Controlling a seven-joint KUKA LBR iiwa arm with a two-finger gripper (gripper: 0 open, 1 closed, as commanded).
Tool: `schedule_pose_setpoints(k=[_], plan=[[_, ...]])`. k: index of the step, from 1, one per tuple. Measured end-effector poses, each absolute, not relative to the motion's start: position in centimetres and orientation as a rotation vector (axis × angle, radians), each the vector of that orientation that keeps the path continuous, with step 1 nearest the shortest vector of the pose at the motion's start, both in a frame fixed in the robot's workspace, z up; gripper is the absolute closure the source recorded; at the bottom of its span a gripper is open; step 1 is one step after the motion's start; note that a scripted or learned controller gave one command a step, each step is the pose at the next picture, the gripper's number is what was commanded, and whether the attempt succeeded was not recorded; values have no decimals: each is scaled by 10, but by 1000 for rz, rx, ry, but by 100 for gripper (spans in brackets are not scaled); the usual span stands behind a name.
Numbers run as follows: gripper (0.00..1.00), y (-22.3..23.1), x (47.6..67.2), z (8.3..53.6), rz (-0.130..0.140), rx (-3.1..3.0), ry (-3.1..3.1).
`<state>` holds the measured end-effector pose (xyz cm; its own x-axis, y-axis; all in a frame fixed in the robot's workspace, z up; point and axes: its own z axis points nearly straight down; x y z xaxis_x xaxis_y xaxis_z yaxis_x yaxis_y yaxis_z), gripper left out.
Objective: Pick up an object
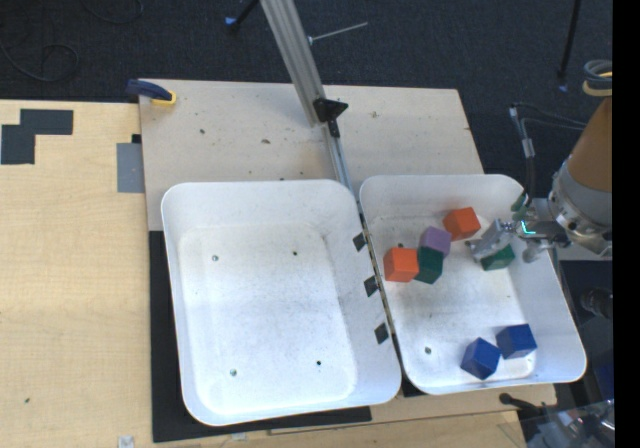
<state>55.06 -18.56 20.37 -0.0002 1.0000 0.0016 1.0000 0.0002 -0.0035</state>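
While the left bin (260, 296) lies bare, the right bin (470, 336) holds orange, purple, green and blue blocks. The gripper (497, 244) clasps a dark green block (497, 257) between its fingers above the right bin's far edge. No writing is legible.

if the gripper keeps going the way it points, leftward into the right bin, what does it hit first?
Probably the purple block, nearest ahead of the gripper; the orange block sits just off that line. Height is unclear, so it might pass above.
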Motion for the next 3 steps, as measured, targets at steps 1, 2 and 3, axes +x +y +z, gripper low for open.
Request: schedule_pose_setpoints(k=[1,2,3], plan=[[0,-184,553,140,7,-2216,-2215],[0,-183,553,91,0,-2223,-2218],[100,-184,553,102,0,-2228,-2212]])
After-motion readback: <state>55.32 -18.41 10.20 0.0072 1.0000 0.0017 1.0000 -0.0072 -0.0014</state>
